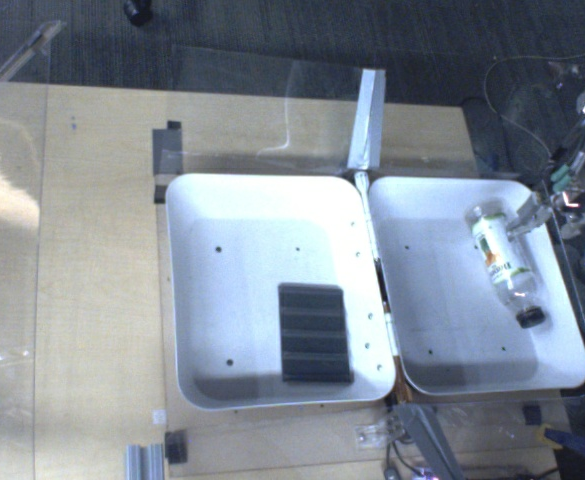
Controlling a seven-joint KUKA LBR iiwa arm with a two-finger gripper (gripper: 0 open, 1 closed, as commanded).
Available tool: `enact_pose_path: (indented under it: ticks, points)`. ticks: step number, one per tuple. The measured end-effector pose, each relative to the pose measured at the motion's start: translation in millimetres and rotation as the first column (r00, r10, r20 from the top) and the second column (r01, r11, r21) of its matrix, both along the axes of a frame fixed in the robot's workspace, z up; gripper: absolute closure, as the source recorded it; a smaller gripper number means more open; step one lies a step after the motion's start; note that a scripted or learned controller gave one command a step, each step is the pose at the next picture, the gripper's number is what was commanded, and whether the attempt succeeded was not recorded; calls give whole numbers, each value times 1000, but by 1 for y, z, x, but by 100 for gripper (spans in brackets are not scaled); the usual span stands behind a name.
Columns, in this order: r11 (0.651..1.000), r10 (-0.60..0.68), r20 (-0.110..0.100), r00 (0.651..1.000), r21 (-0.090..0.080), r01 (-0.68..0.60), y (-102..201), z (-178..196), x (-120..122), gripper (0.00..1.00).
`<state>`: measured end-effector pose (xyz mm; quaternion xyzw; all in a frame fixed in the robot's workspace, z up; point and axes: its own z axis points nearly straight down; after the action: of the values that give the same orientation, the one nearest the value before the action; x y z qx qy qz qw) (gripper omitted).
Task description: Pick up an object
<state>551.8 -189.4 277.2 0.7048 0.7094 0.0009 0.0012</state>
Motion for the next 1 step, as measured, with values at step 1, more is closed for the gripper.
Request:
enact_pose_path:
  ticks: [1]
  points:
    - [978,211,2,978,-1,-211,-15,-54,47,0]
